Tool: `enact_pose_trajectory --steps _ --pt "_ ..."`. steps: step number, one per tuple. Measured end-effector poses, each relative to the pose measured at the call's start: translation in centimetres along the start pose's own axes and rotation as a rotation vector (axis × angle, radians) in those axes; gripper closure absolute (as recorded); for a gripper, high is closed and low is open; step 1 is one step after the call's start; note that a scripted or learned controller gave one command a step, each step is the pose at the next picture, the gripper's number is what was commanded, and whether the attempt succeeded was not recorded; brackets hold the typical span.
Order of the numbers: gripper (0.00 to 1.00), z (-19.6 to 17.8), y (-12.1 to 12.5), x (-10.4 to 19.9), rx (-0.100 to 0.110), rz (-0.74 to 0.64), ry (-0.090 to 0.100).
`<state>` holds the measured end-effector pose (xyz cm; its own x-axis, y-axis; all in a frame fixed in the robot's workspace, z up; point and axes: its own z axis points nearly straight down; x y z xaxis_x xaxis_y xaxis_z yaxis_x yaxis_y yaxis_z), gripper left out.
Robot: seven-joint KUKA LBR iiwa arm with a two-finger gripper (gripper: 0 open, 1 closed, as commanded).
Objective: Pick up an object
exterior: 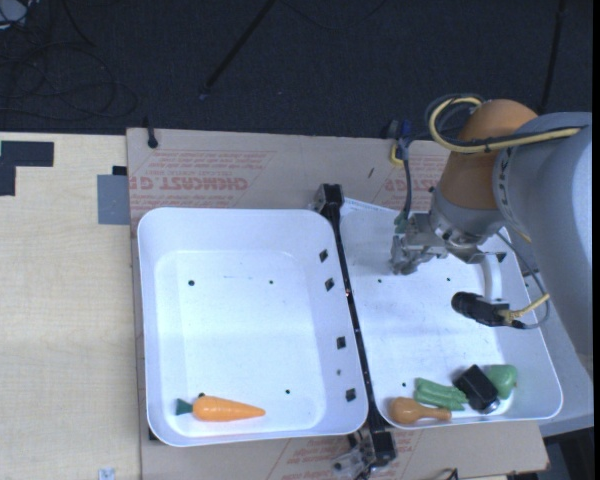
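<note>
Brown cardboard sheet (242, 171) under the two white plastic bins carries red mirrored lettering, unreadable. Left bin (150, 313): one orange toy carrot (226, 408). Right bin (542, 378): green pod (440, 394), black block (476, 387), tan pear-shaped toy (418, 411), clustered near its front. The end effector (410, 255) hangs over that bin's rear; its opening cannot be told.

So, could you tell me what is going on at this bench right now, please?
A grey robot arm reaches in over the right bin, with its gripper near that bin's far left corner. A small heap lies at the bin's near edge: an orange pear-shaped toy, a green pod-like piece, a black block and a green piece beside it. A toy carrot lies in the left bin. The gripper is well away from all of them.
</note>
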<state>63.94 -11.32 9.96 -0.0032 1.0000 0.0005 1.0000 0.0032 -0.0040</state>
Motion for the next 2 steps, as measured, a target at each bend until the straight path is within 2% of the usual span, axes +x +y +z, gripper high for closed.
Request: enact_pose_trajectory --steps 1,2 --pt "1.0 -22.2 0.6 3.5 -0.021 -0.001 -0.002" --pt "1.0 -20.4 0.3 1.2 -0.001 0.005 -0.001"
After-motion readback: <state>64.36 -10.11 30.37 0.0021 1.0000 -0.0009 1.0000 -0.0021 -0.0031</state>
